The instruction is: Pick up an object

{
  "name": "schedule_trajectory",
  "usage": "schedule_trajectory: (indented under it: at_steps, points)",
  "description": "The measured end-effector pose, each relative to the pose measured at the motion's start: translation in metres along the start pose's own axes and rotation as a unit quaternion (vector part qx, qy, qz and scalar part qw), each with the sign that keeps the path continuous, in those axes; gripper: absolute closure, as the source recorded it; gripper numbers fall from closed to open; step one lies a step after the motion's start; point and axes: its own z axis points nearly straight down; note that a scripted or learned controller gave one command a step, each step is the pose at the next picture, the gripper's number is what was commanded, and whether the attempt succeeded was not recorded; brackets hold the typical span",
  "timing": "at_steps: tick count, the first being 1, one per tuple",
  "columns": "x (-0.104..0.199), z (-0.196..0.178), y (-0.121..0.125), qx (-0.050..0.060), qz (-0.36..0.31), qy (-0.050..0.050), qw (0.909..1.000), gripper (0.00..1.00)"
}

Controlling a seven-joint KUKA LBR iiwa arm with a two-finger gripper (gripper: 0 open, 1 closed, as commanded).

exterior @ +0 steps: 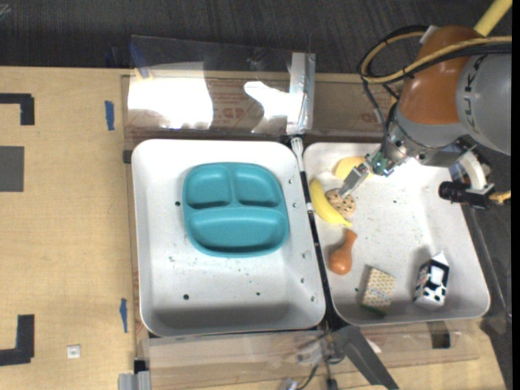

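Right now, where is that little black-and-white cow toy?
The cow toy stands in the right bin, near its front right corner, just right of the small patterned block and far from the claw.

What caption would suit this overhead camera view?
Robot arm's claw reaches down over a banana in the right bin; a teal tray lies in the left.

Grey arm [479, 96] reaching from right, tool [351, 182] angled down-left
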Motion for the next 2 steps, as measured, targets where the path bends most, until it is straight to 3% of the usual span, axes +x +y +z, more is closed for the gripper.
schedule_trajectory:
  at_steps: [1,2]
  points:
    - [-0.002,0.046,-0.002,-0.001,0.036,0.0,0.9993,0.0]
    - [-0.02,0.053,0.017,0.006,0.086,0.007,0.9963,0.0]
